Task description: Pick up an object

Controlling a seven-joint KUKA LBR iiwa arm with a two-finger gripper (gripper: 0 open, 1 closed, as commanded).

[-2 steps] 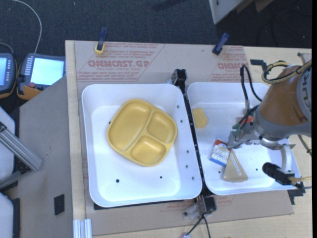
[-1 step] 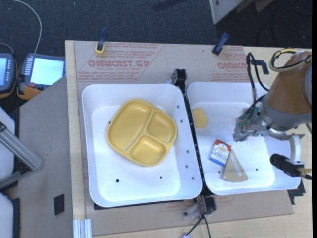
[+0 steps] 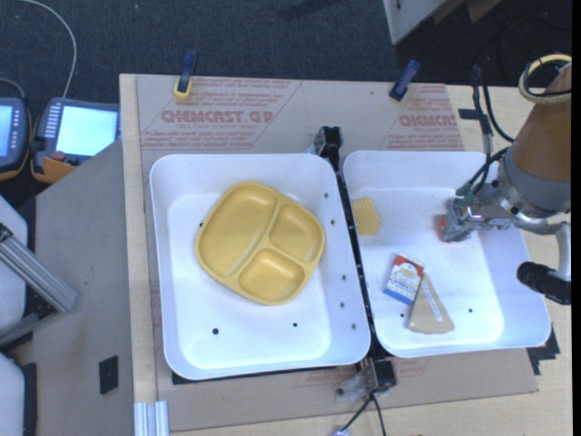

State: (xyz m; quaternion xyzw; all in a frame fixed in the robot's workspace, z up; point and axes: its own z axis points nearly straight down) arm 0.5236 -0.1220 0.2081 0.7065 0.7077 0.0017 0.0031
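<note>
1 fixed camera above, angled down on both bins (image 3: 272, 357).

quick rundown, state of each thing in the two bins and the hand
yellow three-compartment plastic plate: flat, upright, in left white bin
small tan flat piece: lying by right white bin's left wall
blue and red packet: lying flat, touching wedge
tan wedge-shaped piece: lying flat
hand: low over right bin, nothing visibly held

Pretty bright and even from overhead, with the white bins (image 3: 172, 271) nearly blown out. Soft shadows only. Slightly grainy and soft overall, dim around the dark floor (image 3: 227, 16).
</note>
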